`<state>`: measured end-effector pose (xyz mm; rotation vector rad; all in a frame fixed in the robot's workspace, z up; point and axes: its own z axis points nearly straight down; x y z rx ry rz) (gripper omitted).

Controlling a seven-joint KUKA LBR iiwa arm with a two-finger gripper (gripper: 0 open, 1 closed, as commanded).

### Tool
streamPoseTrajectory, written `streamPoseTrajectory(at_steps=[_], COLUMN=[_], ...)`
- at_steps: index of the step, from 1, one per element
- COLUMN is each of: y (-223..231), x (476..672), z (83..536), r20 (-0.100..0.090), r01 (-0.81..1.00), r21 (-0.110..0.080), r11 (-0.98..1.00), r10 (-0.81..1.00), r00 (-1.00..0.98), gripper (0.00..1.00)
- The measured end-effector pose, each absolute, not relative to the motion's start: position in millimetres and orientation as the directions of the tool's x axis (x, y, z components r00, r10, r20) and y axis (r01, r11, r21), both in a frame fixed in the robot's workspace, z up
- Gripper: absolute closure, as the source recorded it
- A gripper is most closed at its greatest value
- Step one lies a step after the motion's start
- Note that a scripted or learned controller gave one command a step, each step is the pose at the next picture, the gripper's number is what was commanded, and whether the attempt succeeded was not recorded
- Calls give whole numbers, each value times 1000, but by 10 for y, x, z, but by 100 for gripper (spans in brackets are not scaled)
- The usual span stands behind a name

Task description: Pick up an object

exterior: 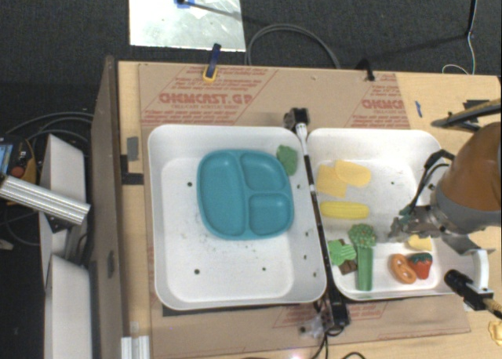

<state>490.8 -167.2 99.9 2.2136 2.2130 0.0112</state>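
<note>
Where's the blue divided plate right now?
The blue divided plate lies in the left bin, toward its upper right, with a small green piece at its top right corner.

Both white bins look like smooth moulded plastic with a soft sheen, the left bin (169,271) and the right bin (400,142) alike. The blue divided plate (245,194) is matt plastic. The toy foods, among them a yellow corn cob (343,210) and green broccoli (363,252), look like glossy plastic. The bench top (235,95) is brown printed cardboard, dull and flat. Behind it lies a shiny metal sheet (187,5) on dark rough carpet (55,28).
</note>
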Motion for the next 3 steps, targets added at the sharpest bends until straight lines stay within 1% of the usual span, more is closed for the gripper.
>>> streamPoseTrajectory(at_steps=[1,2,3], y=[-1816,-1799,-1923], x=[4888,4872,4989], z=[2055,1994,954], r20=[-5,-1,1], r01=[1000,1000,1000], r21=[12,3,-6], r11=[4,3,1], r10=[1000,1000,1000], r00=[-4,-3,-1], gripper=[100,0,0])
